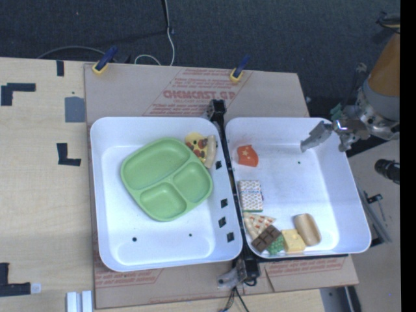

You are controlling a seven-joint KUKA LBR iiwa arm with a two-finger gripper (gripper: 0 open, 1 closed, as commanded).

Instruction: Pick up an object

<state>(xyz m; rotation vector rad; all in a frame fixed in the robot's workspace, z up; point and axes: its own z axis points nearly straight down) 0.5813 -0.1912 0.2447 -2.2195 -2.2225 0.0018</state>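
Camera view: gripper (323,135) hangs over the far right edge of the right bin (325,174). Fingers: cannot tell whether spread or pressed together; nothing seen between them.

Right bin: red piece (246,155) far left; wrapped packet (250,194) mid left; sandwich wedge (258,224), brown block (266,237), yellow block (293,240) and bread roll (307,229) clustered near. Left bin (110,239): green plate (167,180), pizza slice (201,147) touching its far right rim.

Judgement: bread roll likely light, stiff toy; grip across its narrow sides.
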